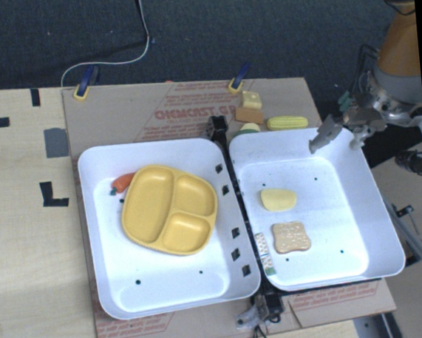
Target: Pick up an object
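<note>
The right bin (363, 209) holds a pale yellow rounded piece (278, 199) and a tan toast slice (290, 237) near its middle. In the left bin (110, 278) lies a yellow divided plate (169, 209), with a small orange item (122, 182) peeking out at its upper left. My gripper (339, 137) hovers over the right bin's far right corner, above and to the right of the pale yellow piece. Its two fingers stand apart, open, with nothing between them.
Behind the bins on the cardboard lie a yellow corn cob (287, 122), a brown block (249, 112) and a small yellow block (251, 98). A black divider (232, 199) runs between the bins. Clamps and a white cable sit at the far edge.
</note>
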Motion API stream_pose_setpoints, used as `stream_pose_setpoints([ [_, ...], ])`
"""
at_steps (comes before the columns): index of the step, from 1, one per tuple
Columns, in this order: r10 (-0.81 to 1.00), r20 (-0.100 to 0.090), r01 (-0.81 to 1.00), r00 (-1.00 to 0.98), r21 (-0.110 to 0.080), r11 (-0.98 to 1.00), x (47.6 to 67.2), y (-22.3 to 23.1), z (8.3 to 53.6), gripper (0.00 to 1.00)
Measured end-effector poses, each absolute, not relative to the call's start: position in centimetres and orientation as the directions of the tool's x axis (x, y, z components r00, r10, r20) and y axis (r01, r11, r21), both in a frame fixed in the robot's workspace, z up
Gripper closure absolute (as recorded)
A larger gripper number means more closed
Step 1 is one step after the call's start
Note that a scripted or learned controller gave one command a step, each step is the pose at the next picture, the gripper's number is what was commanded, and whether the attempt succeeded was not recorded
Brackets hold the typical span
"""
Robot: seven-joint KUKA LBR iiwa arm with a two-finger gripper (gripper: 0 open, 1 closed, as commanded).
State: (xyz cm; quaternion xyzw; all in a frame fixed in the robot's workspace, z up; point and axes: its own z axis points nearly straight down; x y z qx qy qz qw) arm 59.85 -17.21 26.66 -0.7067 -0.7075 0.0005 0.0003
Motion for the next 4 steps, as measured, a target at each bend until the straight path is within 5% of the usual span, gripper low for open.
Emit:
stream_pose_setpoints([
  [1,1.000,0.004,1.000,0.000,-0.015,0.001,58.7,-14.9,14.3,0.00],
  [2,1.000,-0.002,1.000,-0.005,0.000,0.005,61.2,-10.2,8.2,0.00],
  [3,1.000,-0.001,1.000,-0.002,0.002,0.002,61.2,-10.3,9.5,1.00],
  [4,1.000,-0.001,1.000,-0.002,0.001,0.002,61.2,-10.4,9.5,0.00],
])
